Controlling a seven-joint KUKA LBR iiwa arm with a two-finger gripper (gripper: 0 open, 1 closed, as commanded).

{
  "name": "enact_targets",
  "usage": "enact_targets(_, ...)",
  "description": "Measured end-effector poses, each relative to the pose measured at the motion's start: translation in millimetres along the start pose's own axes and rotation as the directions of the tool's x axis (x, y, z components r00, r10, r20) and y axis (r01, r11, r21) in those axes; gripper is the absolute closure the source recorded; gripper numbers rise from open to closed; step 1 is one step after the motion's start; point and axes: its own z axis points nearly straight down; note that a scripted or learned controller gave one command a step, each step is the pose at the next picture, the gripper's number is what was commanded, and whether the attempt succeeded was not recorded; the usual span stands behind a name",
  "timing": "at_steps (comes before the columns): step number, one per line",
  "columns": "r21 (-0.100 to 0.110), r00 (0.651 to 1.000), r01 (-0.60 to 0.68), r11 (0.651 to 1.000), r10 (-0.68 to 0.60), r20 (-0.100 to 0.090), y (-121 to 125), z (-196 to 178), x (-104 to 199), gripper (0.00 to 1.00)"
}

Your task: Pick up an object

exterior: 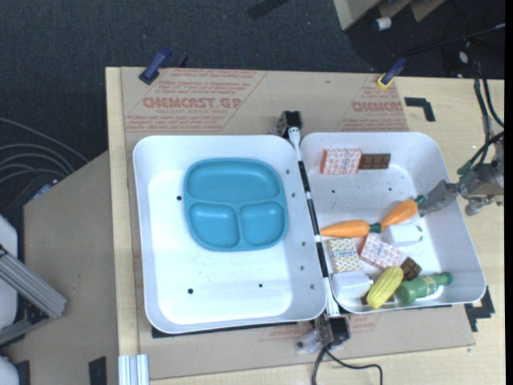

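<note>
Nearest me, in the right bin (449, 167), I see a yellow corn cob (384, 286) touching a green bottle (420, 286). Behind them lie patterned packets and an orange carrot (345, 229). My tool (435, 197) sits at this bin's right rim; I cannot tell its state. Left of this bin, the other holds a blue divided plate (235, 202).
</note>
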Motion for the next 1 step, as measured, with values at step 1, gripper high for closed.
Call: enact_targets(1,-0.005,1.0,0.0,1.0,0.0,0.002,-16.3,151.2,2.6,0.0)
